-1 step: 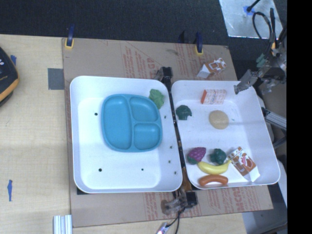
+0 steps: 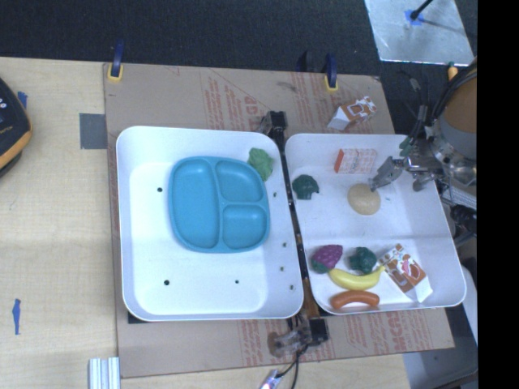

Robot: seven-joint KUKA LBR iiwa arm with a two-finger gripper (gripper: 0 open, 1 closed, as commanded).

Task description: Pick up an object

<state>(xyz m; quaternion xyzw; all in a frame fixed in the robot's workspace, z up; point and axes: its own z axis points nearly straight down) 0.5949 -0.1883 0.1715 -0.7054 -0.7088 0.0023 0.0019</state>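
Observation:
My gripper [image 2: 397, 181] hangs over the upper right part of the right bin [image 2: 430, 225], its two fingers spread apart and nothing between them. The left fingertip [image 2: 379, 184] points down toward a beige round object [image 2: 364, 200] just below and left of it. A pink-and-white carton [image 2: 354, 160] lies to the gripper's left. Further left sits a dark green piece [image 2: 305, 186]. Along the bin's front lie a purple bunch [image 2: 327, 256], another dark green piece [image 2: 362, 258], a banana [image 2: 355, 279], a sausage [image 2: 354, 300] and a red-and-white carton [image 2: 405, 271].
The left bin [image 2: 146, 241] holds a blue divided plate [image 2: 219, 203] with a light green piece [image 2: 260, 162] at its far right corner. A small carton [image 2: 353, 112] lies on the cardboard behind the right bin. The arm's wrist [image 2: 458, 136] stands at the right edge.

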